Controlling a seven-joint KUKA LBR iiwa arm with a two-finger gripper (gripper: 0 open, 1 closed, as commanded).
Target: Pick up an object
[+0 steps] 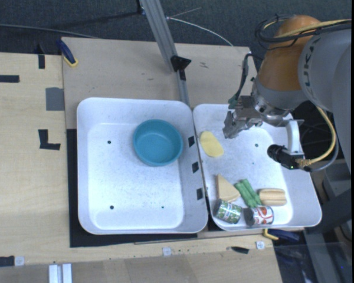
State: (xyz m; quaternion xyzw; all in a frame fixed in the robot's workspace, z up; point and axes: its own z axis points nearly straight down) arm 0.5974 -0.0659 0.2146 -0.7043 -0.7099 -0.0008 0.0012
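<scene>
A: Two white bins sit side by side under you, and your claw hangs over the far end of the right bin. From this slanted view you cannot tell whether it is released or clenched, and nothing shows gripped in it.

B: What lies nearest to it?

A: One pale yellow oval piece, lemon-like, just below and to the left of your claw on the bin floor. It looks apart from the claw, not touching it.

B: And the rest of that bin?

A: Count five more things, all well below your claw at the near end, crowded together: one tan wedge, one green stick-shaped item just right of the wedge, one hot-dog bun right of that, one green can lying on its side under the wedge, and one red-and-white can beside it under the bun.

B: The other bin?

A: Well to the left of your claw, the left bin carries one teal bowl, upright, toward its far right part.
</scene>
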